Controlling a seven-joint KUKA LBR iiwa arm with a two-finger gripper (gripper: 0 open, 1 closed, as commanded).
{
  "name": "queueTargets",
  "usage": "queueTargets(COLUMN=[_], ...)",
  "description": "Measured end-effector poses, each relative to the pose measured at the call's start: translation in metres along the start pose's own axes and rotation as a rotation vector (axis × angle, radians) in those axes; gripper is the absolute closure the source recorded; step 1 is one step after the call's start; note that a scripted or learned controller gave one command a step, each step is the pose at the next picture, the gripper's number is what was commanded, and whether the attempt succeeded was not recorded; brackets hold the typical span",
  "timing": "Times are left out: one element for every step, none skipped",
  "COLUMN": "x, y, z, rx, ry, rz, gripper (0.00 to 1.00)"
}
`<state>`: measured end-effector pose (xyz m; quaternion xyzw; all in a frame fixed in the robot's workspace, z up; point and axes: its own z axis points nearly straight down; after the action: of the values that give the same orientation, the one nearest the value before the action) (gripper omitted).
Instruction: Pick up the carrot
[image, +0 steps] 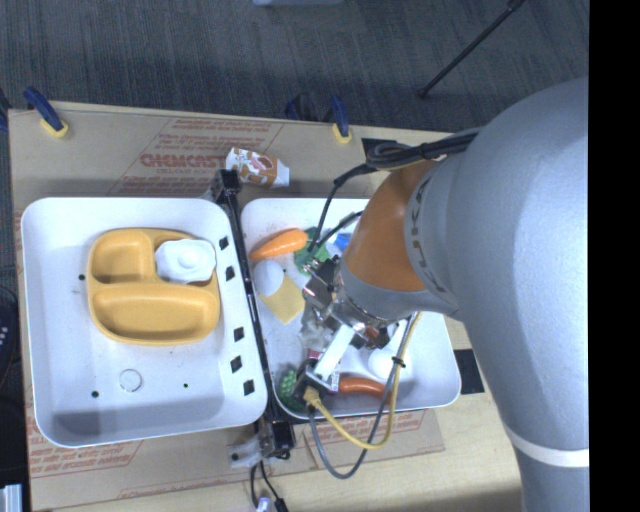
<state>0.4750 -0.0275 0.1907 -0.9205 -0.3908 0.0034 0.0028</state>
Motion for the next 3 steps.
queueTargets(x=[0.000, 0.039, 0.096], y=[0.000, 0.075, 0.086], z=[0.000, -0.009, -0.001], rx=[-0.001, -0.003, -0.002], ry=[0.000, 0.002, 0.002], rz=[0.000, 0.051, 0.244], gripper=[0.00, 0.00, 0.00])
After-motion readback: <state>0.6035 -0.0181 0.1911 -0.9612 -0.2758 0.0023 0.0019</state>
